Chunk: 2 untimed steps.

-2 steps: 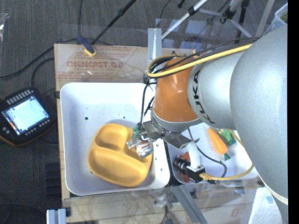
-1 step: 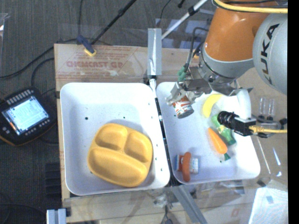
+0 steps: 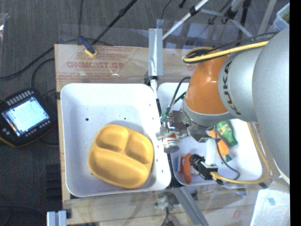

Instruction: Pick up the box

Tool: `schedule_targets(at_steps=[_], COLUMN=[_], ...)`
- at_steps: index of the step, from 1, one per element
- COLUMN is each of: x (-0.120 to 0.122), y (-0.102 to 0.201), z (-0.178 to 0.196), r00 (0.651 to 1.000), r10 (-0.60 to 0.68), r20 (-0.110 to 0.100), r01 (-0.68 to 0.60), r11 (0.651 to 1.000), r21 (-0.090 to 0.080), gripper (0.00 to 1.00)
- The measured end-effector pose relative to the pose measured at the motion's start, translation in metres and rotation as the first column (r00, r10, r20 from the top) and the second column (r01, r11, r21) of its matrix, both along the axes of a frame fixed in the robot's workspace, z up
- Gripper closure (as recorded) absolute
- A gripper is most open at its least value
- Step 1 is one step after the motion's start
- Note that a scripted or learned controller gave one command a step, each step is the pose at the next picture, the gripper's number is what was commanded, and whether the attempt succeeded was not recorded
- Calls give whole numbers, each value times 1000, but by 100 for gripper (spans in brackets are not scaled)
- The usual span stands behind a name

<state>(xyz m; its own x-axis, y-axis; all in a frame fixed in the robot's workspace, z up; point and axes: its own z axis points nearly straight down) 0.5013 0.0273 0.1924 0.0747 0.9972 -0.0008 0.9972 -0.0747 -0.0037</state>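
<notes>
Box [image 3: 121, 155] is being seen in the left bin [image 3: 80, 102], lying in that bin's near right quarter, right edge close to the bin's right wall. Look: yellow, rounded corners, smooth moulded top split by grooves into three raised pads, one long and two smaller. It is lying flat and nothing is touching it.

Arm [image 3: 263, 79] is being held just right of the left bin, over the right bin [image 3: 251, 161], orange band facing the camera. Gripper [image 3: 170, 132] is being hung right at the left bin's right wall, apart from the box. How far it is open cannot be told, as the wrist is covering it; nothing is being seen in its hold.

A small cylinder [image 3: 169, 144] is sitting against the left bin's right wall, under the gripper. Further right of the left bin, a green item [image 3: 225, 132] and a red item [image 3: 187, 166] are lying. A lit pendant [image 3: 24, 117] is lying on the floor left of the left bin.
</notes>
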Motion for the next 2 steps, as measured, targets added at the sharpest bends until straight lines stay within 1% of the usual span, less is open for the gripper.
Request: schedule_targets(at_steps=[1, 2], x=[41, 72], y=[-82, -34], z=[145, 35], r00=[994, 978], r10=[109, 209], r20=[3, -1], r01=[-109, -209], r11=[994, 978], r21=[-3, 1], gripper=[100, 100])
